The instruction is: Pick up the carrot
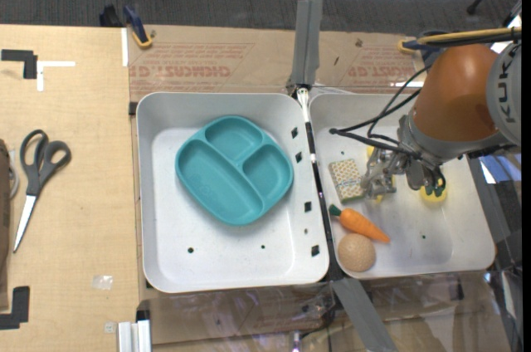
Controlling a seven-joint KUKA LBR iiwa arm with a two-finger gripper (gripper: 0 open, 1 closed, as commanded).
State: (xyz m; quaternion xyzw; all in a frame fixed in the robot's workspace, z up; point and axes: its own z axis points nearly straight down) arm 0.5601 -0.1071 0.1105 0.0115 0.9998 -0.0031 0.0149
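Tool hangs above the carrot, beside a sponge; its opening cannot be told

carrot | orange, green stem end | lying flat, tip toward 4 o'clock | right bin, front-left area

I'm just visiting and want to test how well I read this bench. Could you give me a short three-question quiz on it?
1. True or false: the orange carrot with a green top lies in the right white bin.
2. Which lies closest to the carrot? A) the beige egg-shaped object B) the teal divided plastic plate C) the grey-handled scissors
3. Fill in: the two-finger gripper hangs over a ___ sponge.

Key: 1 true; 2 A; 3 speckled beige.
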